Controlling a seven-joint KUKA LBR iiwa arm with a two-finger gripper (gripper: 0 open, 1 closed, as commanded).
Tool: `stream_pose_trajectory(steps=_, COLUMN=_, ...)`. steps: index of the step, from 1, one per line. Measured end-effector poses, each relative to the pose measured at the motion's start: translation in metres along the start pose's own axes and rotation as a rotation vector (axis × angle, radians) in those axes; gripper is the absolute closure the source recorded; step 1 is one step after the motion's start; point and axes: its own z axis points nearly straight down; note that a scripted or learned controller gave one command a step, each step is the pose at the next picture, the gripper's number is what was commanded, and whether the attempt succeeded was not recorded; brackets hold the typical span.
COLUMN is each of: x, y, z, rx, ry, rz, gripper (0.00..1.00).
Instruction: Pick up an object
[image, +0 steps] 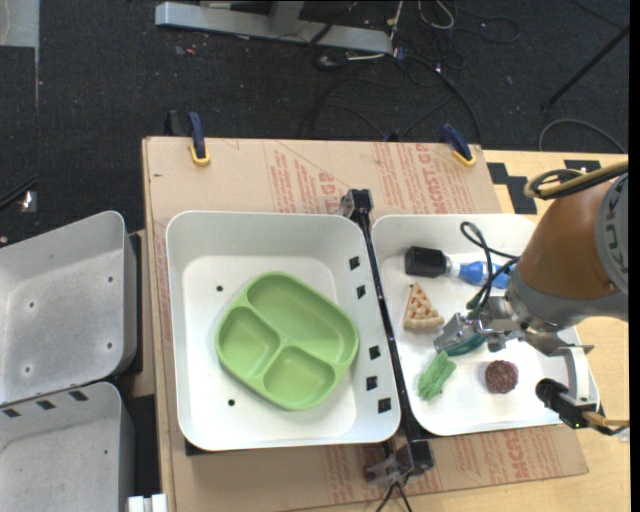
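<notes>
My gripper (462, 337) hangs over the middle of the right bin (560, 420), reaching in from the right below the grey and orange arm. A pizza slice toy (421, 308) lies just up and left of it. A green leafy toy (436, 375) lies just below it. To its lower right sits a dark red round piece (501, 376). A black block (425, 262) and a blue and white piece (468, 270) lie at the back of the bin. Something teal shows at the gripper's tip; I cannot tell whether it is part of the gripper or an object.
The left bin (190, 300) holds a green divided plate (287, 340). A black divider with clips (375, 320) runs between the bins. A dark cable (478, 243) loops over the right bin's back. White trays (60, 300) stand off the bench at the left.
</notes>
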Motion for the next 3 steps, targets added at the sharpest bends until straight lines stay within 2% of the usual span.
stream_pose_trajectory(steps=1, x=0.001, y=0.0, z=0.043, rx=0.0, ry=0.0, rz=0.0, gripper=0.0)
stream_pose_trajectory(steps=2, x=0.0, y=0.0, z=0.031, rx=-0.003, ry=-0.001, rz=0.002, gripper=1.0)
stream_pose_trajectory(steps=3, x=-0.001, y=-0.006, z=-0.014, rx=-0.007, ry=-0.002, rz=0.0, gripper=1.0)
